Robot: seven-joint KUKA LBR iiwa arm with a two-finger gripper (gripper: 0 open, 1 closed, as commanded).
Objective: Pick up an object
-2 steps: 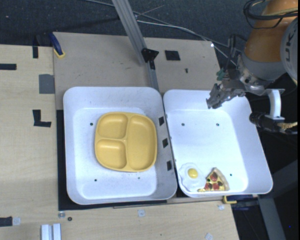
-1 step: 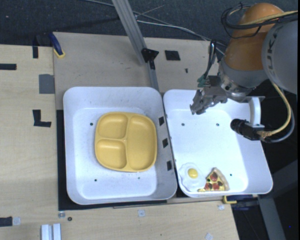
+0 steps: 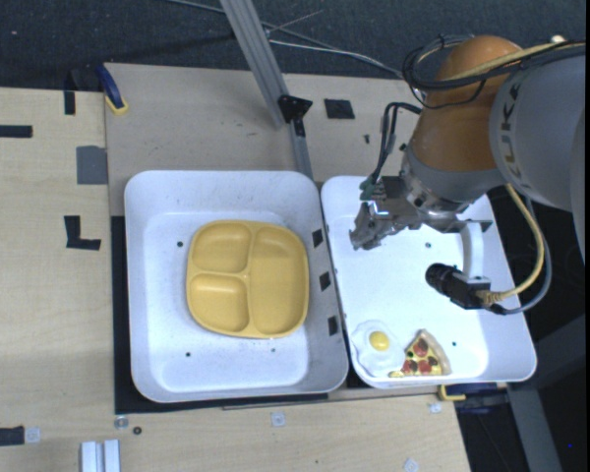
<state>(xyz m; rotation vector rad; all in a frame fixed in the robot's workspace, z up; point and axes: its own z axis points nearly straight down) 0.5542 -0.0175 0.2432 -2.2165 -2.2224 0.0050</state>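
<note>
White bins sit side by side on the counter: the left bin (image 3: 152,264) holds a yellow tray (image 3: 247,277), and the right bin (image 3: 506,347) holds a fried egg (image 3: 377,342) and a pizza slice (image 3: 423,355) at its 6 o'clock edge. The hand (image 3: 372,226) hangs toward that bin's 11 o'clock corner with nothing between its fingers; how wide they stand I cannot tell. By my judgement the pick is not yet done, every object lying untouched.

lab | robot arm (image 3: 472,116) | taped bench (image 3: 39,264) | white bins (image 3: 143,264)
</note>
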